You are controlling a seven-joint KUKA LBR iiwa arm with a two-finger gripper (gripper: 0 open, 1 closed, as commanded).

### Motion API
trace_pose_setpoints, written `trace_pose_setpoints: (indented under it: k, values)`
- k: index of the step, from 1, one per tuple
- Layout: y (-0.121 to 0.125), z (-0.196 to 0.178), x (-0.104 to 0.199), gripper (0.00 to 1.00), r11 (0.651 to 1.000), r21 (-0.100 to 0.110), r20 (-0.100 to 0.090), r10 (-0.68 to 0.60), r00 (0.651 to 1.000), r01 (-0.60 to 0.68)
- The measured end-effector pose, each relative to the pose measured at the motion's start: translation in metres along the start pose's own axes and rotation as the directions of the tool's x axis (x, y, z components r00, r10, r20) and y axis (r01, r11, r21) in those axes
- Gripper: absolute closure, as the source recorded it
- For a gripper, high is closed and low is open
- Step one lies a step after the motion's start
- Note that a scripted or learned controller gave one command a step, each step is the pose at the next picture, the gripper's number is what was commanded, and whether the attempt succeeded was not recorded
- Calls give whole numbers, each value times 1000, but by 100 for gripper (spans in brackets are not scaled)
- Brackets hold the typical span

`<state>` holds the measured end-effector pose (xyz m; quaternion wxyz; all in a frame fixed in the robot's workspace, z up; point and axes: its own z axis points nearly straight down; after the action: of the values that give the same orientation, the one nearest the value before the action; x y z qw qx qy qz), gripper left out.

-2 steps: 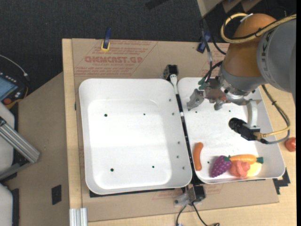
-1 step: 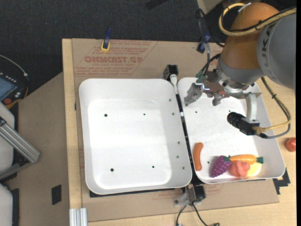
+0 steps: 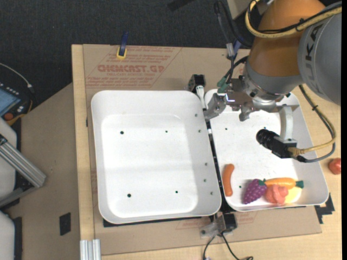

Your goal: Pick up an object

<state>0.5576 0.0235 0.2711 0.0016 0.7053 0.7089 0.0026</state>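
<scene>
Seen from above at a slant, my grey arm with its orange band comes in from three o'clock and hangs over the far half of the right-hand shallow white plastic bin (image 3: 238, 140). My claw (image 3: 234, 106) sits below the wrist, near the bin's twelve o'clock edge; I cannot tell whether it is spread or pressed together, and nothing shows in its grip. The things to pick lie well apart from it, clustered at the bin's six o'clock edge: a small orange sausage-shaped toy (image 3: 228, 179), a purple plastic bunch of grapes (image 3: 254, 190), a long orange toy carrot with a green tip (image 3: 283, 182), and a pink lumpy toy (image 3: 275, 194) resting against a pale yellow piece beneath the carrot. The left-hand shallow white plastic bin (image 3: 103, 145) lies at nine o'clock. I judge the risk to be the crowding: grapes, carrot and pink toy touch, so a descent there could nudge them aside or catch on the near wall. Both bins rest on a brown cardboard sheet with red lettering (image 3: 130, 64), over dark carpet (image 3: 43, 20).
</scene>
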Motion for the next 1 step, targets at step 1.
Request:
trace_pose_setpoints:
  k: [1]
  values:
    - [55, -62, 36, 0, 1000, -6, 0, 0, 1000, 0]
